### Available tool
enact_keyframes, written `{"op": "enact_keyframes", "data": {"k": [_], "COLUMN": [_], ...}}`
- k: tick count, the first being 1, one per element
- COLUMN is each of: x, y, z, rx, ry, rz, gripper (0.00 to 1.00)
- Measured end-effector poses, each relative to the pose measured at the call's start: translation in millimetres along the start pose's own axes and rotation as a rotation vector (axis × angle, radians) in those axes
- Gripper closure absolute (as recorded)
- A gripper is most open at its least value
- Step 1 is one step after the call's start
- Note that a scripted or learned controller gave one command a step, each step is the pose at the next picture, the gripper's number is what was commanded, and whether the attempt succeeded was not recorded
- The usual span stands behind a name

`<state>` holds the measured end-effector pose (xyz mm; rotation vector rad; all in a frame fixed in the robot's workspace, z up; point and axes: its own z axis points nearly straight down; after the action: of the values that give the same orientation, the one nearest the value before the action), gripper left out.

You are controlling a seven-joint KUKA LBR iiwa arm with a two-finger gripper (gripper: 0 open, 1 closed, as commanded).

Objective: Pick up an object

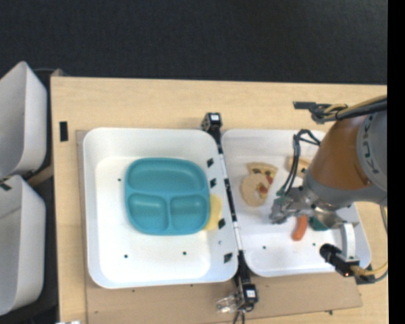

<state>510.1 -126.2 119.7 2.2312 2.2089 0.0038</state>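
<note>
My gripper [282, 212] is low over the middle of the right bin [277, 262], at the end of the orange-banded arm that comes in from the right. A tan toy pizza slice [258, 183] with red spots lies just to its upper left. A small orange carrot-like piece [299, 230] lies right below the wrist, close to the gripper, and a small teal piece [318, 225] sits beside it, partly hidden by the arm. I see nothing between the gripper's tips.
The left bin [108, 255] holds a teal divided plate [167, 196] with a yellow piece [216, 211] poking out from under its right edge. The bins' shared wall [228, 208] runs just left of the pizza slice.
</note>
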Motion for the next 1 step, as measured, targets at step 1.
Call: {"op": "enact_keyframes", "data": {"k": [1], "x": [9.3], "y": [2.5], "z": [-51.7], "rx": [-0.004], "ry": [-0.001], "rz": [-0.014], "gripper": [1.00]}}
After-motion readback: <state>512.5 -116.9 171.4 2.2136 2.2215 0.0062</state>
